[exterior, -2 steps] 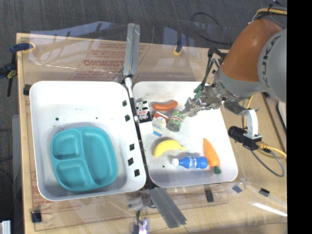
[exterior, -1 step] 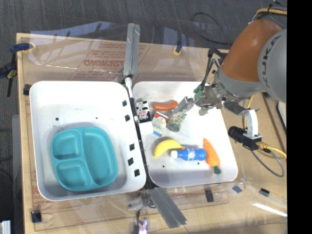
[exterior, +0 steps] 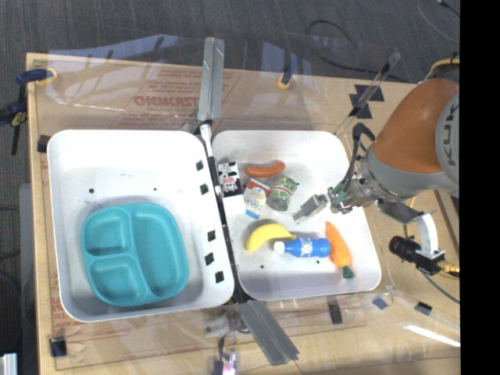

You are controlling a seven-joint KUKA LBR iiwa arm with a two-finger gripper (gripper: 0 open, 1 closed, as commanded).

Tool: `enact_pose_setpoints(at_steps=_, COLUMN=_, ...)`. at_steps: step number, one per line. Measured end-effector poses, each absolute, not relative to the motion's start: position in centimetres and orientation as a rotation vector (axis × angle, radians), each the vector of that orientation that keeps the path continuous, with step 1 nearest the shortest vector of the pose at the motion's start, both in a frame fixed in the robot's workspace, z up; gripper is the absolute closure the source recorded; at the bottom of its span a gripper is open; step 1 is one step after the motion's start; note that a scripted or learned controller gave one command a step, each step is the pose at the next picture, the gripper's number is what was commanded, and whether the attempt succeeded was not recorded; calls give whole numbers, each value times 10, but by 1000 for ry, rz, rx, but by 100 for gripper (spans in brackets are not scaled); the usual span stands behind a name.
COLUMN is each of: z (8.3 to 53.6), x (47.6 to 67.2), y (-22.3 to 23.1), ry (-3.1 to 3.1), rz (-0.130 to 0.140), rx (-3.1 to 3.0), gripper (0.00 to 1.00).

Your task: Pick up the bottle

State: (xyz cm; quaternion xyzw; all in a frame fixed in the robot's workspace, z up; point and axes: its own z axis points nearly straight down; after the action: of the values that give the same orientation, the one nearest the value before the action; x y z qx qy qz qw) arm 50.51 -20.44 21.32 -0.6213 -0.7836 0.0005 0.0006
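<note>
The blue bottle (exterior: 307, 248) with a white cap lies on its side near the front of the right bin (exterior: 328, 143), cap pointing left toward a banana (exterior: 266, 235). An orange carrot (exterior: 338, 248) lies against its right end. My gripper (exterior: 311, 206) reaches in from the right and sits just behind the bottle in the view, apart from it, right of a green can (exterior: 283, 193). Nothing is seen in the gripper.
Also in the right bin are a red sausage (exterior: 266, 169), a small milk carton (exterior: 255, 200) and a black-and-white item (exterior: 227, 176) by the divider. The left bin (exterior: 70, 155) holds a teal compartment tray (exterior: 134, 252).
</note>
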Motion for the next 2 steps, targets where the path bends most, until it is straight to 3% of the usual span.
enact_pose_setpoints(at_steps=1, z=92, x=496, y=-210, ry=-2555, rz=-1, rx=-1831, gripper=0)
enact_pose_setpoints(at_steps=2, z=92, x=478, y=-209, ry=-2610, rz=-1, rx=-1745, gripper=0)
